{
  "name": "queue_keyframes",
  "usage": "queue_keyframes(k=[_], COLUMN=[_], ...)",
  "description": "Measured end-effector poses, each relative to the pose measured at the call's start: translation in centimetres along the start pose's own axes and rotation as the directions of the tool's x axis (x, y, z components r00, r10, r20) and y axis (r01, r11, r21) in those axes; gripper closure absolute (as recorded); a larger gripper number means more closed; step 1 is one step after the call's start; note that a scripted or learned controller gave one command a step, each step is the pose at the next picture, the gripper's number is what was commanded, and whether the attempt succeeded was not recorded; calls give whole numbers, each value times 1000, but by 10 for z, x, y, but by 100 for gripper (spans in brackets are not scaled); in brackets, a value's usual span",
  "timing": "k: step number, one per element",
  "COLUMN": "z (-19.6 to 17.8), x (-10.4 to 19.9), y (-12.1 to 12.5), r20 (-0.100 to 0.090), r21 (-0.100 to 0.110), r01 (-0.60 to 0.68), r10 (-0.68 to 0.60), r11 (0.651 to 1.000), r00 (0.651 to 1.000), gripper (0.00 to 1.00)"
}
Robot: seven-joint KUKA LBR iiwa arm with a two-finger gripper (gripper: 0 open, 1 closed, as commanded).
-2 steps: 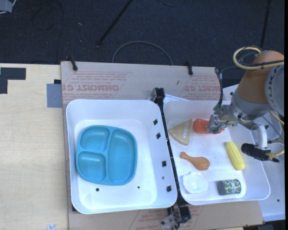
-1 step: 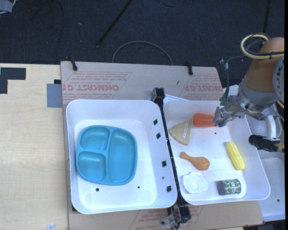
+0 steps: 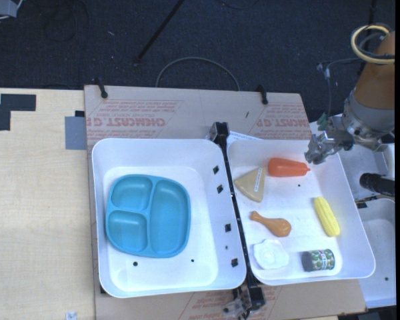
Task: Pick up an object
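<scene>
Orange, smooth, stiff plastic carrot beside my gripper looks light but slippery, so I'd pinch its thick middle; my fingers' spread I cannot tell.

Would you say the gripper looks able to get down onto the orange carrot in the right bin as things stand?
Probably yes. The gripper sits just right of the carrot, which lies apart from the cheese wedge and the chicken drumstick, with nothing on top of it. The bin's far wall is close, though.

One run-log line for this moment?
tool: above right bin's far edge, holding nothing | nearest: carrot | left bin: blue plate
</scene>
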State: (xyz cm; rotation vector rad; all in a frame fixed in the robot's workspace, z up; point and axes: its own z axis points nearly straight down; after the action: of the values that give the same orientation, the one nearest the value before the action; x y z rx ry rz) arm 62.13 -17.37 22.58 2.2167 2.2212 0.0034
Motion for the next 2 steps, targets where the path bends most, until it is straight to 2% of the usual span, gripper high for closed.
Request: queue_keyframes(k=[2], z=[-74], x=[-5], y=[3], r20=[-1], r21=[2], r01=[1], r10=[-1], r11=[1000], r00=[1000], gripper=[100])
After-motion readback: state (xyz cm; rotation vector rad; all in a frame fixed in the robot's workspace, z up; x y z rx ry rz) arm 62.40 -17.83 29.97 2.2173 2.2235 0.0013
